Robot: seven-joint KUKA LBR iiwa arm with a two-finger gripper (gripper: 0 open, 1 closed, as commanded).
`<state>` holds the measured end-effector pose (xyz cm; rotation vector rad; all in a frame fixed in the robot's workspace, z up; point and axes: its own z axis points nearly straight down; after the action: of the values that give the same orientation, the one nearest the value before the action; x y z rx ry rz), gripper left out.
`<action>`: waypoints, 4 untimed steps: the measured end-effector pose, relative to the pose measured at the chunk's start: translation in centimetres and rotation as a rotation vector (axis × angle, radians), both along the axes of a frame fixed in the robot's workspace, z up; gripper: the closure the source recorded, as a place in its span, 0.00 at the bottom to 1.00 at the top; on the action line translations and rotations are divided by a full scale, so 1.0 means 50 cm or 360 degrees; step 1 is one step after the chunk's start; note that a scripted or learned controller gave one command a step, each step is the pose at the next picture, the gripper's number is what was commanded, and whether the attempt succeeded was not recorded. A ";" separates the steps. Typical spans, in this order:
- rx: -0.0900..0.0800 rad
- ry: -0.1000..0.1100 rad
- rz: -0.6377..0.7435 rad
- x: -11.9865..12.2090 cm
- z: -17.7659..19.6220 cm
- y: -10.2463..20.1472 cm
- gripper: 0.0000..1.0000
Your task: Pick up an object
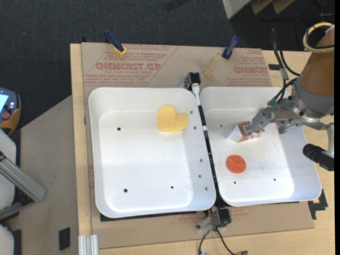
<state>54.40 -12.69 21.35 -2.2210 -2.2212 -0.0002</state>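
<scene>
Okay, two shallow white bins side by side on the cardboard-topped counter point(159, 57). The left bin point(106, 158) has a yellow object point(171, 119) (looks like two overlapping rounded pieces) lying near its upper middle, towards the divider. The right bin point(281, 169) has an orange-red round disc point(236, 163) flat on the floor, lower left part of that bin, near the divider side but not touching it.

The arm point(319, 78) comes in from the right, orange band visible above the grey wrist. The pincer point(254, 129) is down in the right bin, upper middle area, angled towards the left. Right at its tip sits a small object point(239, 133) with a white face and brownish-orange edge, tilted, touching or just beside the fingertips. Cannot tell whether it sits between the fingers or merely lies against them, and the pincer's state (released or clenched) is not readable from this angle.

The disc is below the pincer tip, apart from it and from the small white object.

Two blue clamps point(115, 42) at the counter's far edge, one left, one right (right one beside a coiled spring-like part point(210, 66)).
</scene>
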 end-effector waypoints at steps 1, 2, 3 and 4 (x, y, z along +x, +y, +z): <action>0.0006 0.0020 0.0003 0.027 -0.258 0.035 0.00; 0.0003 0.0007 0.0002 0.019 -0.259 0.060 0.00; -0.0004 -0.0009 0.0003 0.112 -0.257 0.032 0.00; -0.0001 -0.0002 0.0000 0.108 -0.236 0.033 1.00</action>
<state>59.79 -11.04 9.53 -2.2220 -2.2219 -0.0009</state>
